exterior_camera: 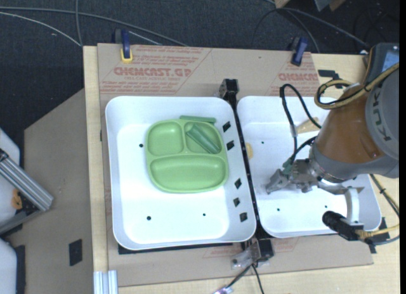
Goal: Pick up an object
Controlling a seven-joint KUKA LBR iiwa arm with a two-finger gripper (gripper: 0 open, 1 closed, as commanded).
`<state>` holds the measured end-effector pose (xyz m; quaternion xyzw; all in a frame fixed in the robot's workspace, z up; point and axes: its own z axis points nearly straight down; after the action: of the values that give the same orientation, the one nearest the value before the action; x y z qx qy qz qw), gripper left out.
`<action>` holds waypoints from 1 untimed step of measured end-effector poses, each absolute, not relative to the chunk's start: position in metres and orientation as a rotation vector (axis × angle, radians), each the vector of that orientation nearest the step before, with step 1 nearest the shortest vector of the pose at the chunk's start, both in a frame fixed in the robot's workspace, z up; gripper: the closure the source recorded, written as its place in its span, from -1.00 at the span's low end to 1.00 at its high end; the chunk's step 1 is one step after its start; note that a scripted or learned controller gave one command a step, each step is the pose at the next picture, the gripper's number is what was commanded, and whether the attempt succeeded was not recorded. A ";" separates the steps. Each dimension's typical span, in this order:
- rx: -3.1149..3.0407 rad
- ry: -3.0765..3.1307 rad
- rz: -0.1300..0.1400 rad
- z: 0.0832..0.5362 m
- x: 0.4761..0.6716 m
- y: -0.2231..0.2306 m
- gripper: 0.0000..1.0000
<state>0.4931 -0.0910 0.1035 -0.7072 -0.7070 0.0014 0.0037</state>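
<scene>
A light green divided plate point(185, 156) lies in the left bin point(127, 204). A darker green oblong piece point(204, 136) rests in its upper right compartment. A small pale yellow object point(250, 151) sits at the left wall of the right bin point(279, 223). My gripper point(276, 182) hangs low over the right bin's floor, pointing left, below and to the right of the yellow object and apart from it. The arm's orange band point(346, 137) covers much of the bin's right half.
A black divider with clips point(238, 159) runs between the two bins. A black cable point(288, 112) loops over the right bin's upper part beside a tan scrap point(308, 125). Blue clamps point(127, 45) hold the cardboard base at the back.
</scene>
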 end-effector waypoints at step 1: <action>-2.218 -2.217 0.003 0.084 0.493 -0.090 -1.00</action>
<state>0.4925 -0.0903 0.0836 -0.7072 -0.7070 0.0009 0.0027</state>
